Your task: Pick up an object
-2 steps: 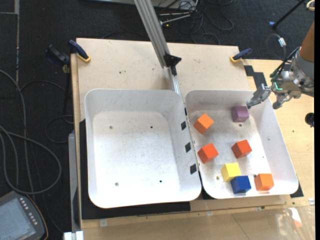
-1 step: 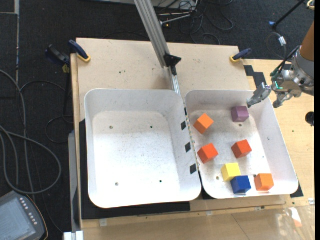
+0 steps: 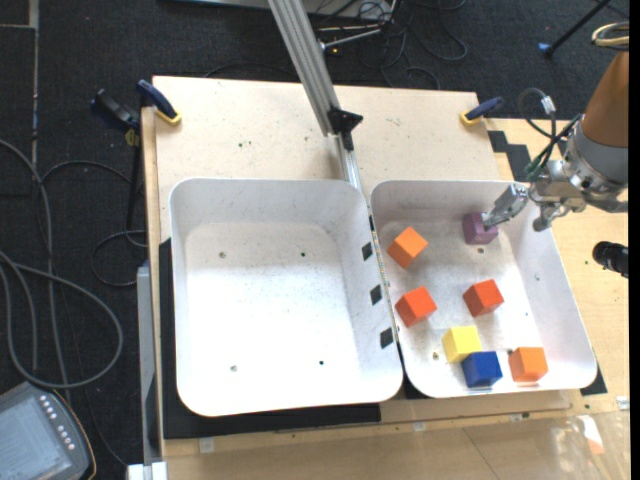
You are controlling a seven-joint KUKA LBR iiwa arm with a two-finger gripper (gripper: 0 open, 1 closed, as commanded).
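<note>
Purple block [image 3: 479,230] sitting near the top of the right bin [image 3: 565,298], right at the tip of the tool [image 3: 503,208]. Can't tell the tool's state. Best to go straight down and squeeze gently, away from the orange block [image 3: 407,246].

Smooth, faintly glossy white plastic bins [image 3: 270,208] on a matt, speckled, seemingly wooden bench [image 3: 250,128]

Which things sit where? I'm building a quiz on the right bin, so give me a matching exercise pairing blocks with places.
Things:
1. small purple block
2. yellow cube
3. blue cube
4. robot's hand

Places:
A. touching the blue cube's upper left
B. nearest the bin's front rim
C. at the purple block
D. far right part of the bin

Pairs: 1-D, 2-A, 3-B, 4-C
</note>
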